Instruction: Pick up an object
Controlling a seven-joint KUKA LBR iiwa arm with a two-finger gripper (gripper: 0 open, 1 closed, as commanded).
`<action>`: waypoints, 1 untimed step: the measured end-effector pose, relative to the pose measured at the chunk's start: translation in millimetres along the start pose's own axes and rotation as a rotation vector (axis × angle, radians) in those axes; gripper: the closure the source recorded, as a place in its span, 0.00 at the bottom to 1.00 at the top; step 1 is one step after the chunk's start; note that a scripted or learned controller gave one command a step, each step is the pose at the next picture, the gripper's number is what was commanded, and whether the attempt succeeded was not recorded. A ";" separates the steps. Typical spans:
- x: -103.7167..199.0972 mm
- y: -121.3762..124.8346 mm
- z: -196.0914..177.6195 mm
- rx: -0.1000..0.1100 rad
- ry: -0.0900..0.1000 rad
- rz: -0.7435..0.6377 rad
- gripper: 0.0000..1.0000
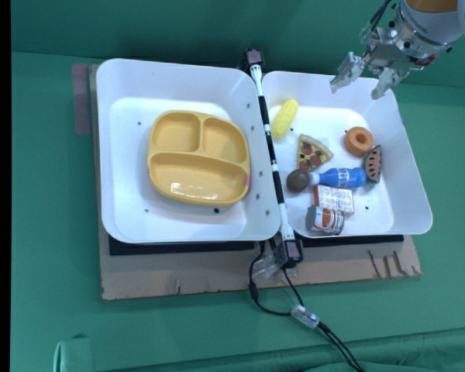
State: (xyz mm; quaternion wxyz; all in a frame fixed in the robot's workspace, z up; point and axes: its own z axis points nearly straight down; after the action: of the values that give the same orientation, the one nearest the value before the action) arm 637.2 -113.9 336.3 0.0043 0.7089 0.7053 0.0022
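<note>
The left bin [116, 84] holds a yellow divided tray [199, 158]. The right bin [407, 196] holds a corn cob [284, 118], pizza slice [311, 153], brown ball [297, 180], can [325, 219], carton [335, 199], blue bottle [342, 177], donut [359, 141] and watermelon slice [373, 163]. Above that bin's far edge the end effector [364, 77] hangs with fingers spread wide, nothing between them.

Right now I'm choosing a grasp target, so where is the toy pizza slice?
The pizza slice lies in the right bin, near its middle-left, below the yellow corn cob and just above the blue bottle.
</note>
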 end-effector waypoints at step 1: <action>-25.5 32.9 133.6 0.002 -0.004 0.003 0.00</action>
State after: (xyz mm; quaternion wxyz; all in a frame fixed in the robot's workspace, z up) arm 671.2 -139.9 203.1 0.0048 0.7098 0.7044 0.0000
